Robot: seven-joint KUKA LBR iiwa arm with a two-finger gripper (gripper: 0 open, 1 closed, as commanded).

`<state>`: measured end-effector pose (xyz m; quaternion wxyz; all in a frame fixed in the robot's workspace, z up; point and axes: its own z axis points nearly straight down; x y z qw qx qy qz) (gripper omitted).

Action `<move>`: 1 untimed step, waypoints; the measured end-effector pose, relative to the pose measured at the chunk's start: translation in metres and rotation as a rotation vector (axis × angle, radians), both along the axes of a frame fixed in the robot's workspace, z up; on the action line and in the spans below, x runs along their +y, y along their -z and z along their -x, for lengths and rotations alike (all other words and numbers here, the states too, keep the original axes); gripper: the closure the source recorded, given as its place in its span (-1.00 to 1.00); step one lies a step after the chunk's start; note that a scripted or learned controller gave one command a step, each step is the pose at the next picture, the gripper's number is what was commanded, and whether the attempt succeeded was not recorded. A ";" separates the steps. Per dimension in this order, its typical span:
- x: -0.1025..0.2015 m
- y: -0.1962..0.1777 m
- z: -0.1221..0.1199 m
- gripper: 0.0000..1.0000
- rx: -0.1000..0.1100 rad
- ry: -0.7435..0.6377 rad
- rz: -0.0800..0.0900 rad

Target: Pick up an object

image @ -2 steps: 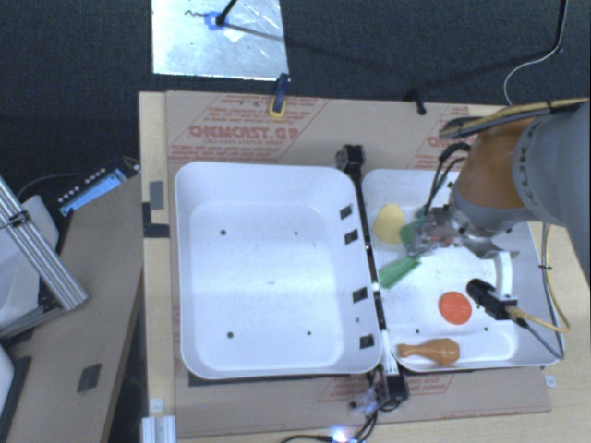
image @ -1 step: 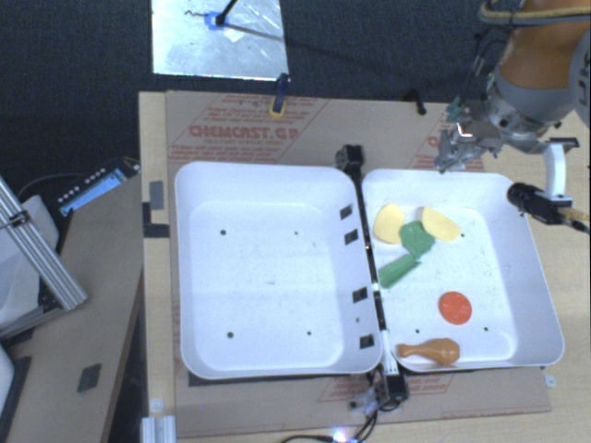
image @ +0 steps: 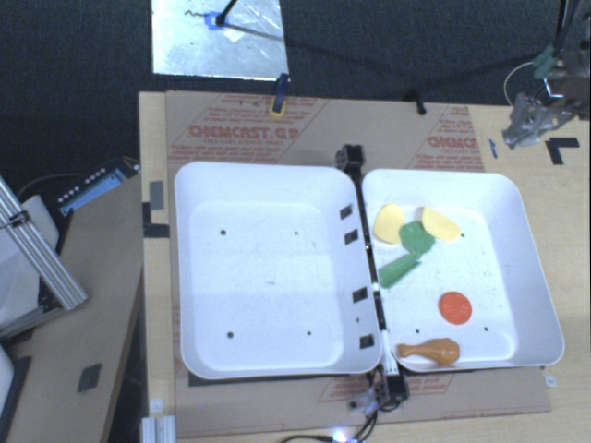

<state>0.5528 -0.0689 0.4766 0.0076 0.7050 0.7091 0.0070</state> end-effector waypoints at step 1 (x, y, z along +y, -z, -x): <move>0.065 0.190 -0.040 1.00 0.032 -0.004 -0.003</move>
